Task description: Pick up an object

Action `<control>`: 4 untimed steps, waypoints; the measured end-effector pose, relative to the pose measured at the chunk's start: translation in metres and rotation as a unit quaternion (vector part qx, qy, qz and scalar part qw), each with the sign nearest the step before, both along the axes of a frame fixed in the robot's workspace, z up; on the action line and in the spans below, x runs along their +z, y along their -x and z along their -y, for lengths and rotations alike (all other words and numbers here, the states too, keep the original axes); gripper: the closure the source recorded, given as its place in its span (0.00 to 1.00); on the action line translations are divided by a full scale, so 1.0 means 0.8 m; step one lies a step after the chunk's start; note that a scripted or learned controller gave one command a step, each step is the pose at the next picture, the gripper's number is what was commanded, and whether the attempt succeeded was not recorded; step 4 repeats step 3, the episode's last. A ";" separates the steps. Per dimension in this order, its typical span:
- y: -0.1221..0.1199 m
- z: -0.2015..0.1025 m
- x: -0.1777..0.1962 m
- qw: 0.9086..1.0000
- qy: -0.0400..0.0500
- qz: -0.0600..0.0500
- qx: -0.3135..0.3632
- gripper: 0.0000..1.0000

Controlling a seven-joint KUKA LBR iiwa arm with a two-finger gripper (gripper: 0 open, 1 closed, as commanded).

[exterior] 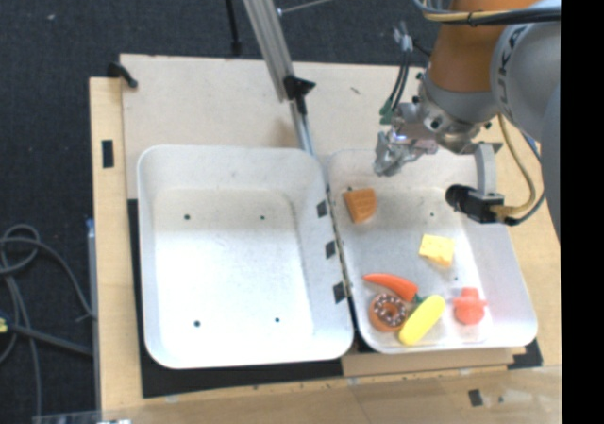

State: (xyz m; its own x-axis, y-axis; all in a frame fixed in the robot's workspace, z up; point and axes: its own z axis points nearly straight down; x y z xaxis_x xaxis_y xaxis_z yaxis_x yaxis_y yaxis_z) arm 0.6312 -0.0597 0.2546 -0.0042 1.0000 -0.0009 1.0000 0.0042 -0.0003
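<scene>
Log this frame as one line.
arm: over right bin far end | gripper: above orange block, nothing held | left bin: no arm

arm (491,35): enters from right, wrist bent down | gripper (390,163): pointing down, nothing visibly held

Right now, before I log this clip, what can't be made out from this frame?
- Gripper: blurred and small in the camera view, so open or shut cannot be told, nor whether it touches the right bin.
- Arm: cut off by the view's right edge.
- Round brown toy: partly covered by the carrot and the yellow toy; too small to identify.
- Red toy: too small to name.
</scene>
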 end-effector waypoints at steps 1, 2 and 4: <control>-0.015 -0.061 0.001 1.000 0.000 0.001 0.001 1.00; -0.027 -0.123 -0.009 1.000 0.000 0.001 0.001 1.00; -0.027 -0.176 -0.006 1.000 0.000 0.002 0.001 1.00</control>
